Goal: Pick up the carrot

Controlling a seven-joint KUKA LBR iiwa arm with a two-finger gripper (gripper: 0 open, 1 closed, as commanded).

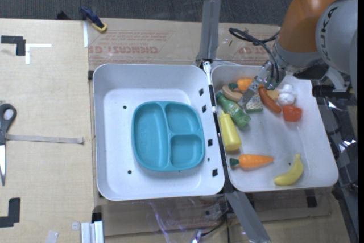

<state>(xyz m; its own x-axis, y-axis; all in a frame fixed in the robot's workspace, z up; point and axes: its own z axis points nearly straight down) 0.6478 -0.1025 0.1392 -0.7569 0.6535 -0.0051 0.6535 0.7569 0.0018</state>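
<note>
The carrot point(255, 161) lies on its side in the right bin point(318, 168), toward that bin's 7 o'clock corner, orange tip pointing to 3 o'clock and green stub to 9 o'clock. I judge it a light, rigid toy with a smooth, tapering skin (likely to squirt out of a pinch near the tip), so I would close across the thicker half just beside the green end, fingers set across its length.

Just at its 11 o'clock stands a yellow bottle point(229, 131), close to the stub; at its 4 o'clock, a little apart, lies a banana point(289, 172). Both leave room across the carrot's middle.

My gripper point(256, 90) is well apart from it, up at the bin's 12 o'clock end over a crowd of toys: a green bottle point(234, 111), a sausage point(269, 99), a red tomato-like piece point(292, 114). Whether the fingers are apart or together, I cannot tell from here.

The left bin point(108, 139) holds a blue divided plate point(168, 135).
</note>
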